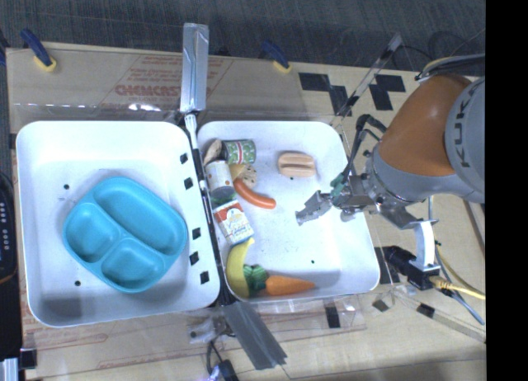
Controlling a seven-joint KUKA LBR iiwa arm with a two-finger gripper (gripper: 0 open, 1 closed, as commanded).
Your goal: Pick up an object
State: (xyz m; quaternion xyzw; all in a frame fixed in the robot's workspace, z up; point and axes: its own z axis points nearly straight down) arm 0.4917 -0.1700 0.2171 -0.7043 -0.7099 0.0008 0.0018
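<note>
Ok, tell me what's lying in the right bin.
The right bin holds a can, a bread roll, a sausage, a small carton, a banana and a carrot. The claw hangs over its middle. Items along the divider overlap, hiding whatever lies beneath.

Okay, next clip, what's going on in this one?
A robot arm reaches in from the right, its gripper low over the right bin, with nothing visibly between its fingers. That bin holds toy food: a can, bread roll, hot dog, banana and carrot. The left bin holds a blue divided plate.
</note>
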